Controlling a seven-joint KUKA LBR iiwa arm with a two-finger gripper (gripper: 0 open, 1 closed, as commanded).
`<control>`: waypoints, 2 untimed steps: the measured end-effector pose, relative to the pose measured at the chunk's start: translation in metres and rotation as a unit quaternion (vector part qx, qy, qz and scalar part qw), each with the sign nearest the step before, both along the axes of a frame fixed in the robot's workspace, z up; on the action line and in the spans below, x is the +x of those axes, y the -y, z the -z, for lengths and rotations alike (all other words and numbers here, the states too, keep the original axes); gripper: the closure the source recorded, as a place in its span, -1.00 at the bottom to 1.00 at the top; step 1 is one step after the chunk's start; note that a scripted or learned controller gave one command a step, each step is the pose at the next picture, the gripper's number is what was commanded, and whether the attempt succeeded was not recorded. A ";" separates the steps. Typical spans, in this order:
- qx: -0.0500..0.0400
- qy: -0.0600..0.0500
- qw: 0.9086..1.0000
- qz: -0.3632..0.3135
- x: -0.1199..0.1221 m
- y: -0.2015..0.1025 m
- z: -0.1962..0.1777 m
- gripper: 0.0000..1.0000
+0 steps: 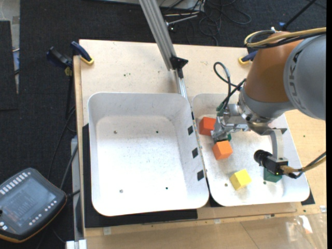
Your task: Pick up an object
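Gripper point(224, 134) hangs low over right bin point(298, 191) near its left wall, w/ two orange cubes point(223, 150) close beside (finger state: can't tell), likely lining up a grab.

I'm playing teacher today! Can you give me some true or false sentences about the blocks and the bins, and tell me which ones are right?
1. The yellow block lies in the right bin. True.
2. The tool is over the left bin. False: it is over the right bin, by the two orange blocks.
3. There are two orange blocks, one nearer the far side and one nearer the yellow block. True.
4. The yellow block sits on top of an orange block. False: it lies apart on the bin floor.
5. The yellow block is touching the left bin. False: it lies well inside the right bin.
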State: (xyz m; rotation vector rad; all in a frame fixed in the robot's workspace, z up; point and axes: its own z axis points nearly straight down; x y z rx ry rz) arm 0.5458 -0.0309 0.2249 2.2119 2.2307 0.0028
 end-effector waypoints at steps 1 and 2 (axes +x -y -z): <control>0.000 0.001 1.000 0.000 0.016 -0.046 -0.010 1.00; 0.000 0.000 1.000 0.000 0.034 -0.107 -0.006 1.00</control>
